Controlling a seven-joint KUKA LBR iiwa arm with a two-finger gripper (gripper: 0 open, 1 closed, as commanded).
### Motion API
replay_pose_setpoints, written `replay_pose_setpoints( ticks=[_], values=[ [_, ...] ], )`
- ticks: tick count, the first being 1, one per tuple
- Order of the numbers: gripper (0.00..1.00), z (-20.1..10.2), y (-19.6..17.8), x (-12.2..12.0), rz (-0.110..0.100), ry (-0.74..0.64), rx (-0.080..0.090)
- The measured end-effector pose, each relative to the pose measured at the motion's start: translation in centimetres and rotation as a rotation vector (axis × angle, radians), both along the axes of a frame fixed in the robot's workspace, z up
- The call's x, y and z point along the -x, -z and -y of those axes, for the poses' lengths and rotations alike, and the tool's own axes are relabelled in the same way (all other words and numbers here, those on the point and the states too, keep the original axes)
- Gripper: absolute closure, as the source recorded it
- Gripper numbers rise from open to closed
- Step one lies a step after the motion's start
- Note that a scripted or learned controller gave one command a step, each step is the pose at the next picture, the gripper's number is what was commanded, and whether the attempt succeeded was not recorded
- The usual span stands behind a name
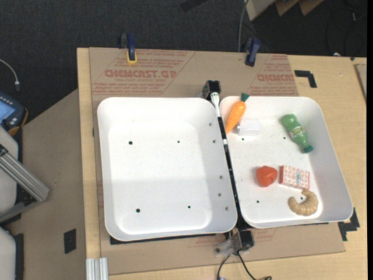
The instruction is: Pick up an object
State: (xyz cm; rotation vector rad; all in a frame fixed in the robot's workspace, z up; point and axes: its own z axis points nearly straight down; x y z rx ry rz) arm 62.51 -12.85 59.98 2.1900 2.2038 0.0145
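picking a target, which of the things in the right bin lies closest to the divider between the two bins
The orange carrot, at the top-left corner of the right bin, right beside the divider. The green bottle, red piece, patterned card and tan curl all lie farther right.

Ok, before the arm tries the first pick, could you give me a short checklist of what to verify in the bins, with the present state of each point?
1. Objects lie inside the right bin: ok, all five are within its rim.
2. Green bottle has free space around it: ok, it lies alone.
3. Carrot is free to grasp: not ok, it leans at the bin's left wall beside the small white block.
4. Red object stands apart from the patterned box: not ok, they almost touch.
5. Tan curved object is clear of the rim: cannot tell, it lies near the front edge.
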Motion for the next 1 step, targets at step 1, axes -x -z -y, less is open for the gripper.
replay_pose_setpoints(
  ticks=[1],
  values=[
    [0.00,0.00,0.04,0.00,-0.001,0.000,0.000]
  ],
)
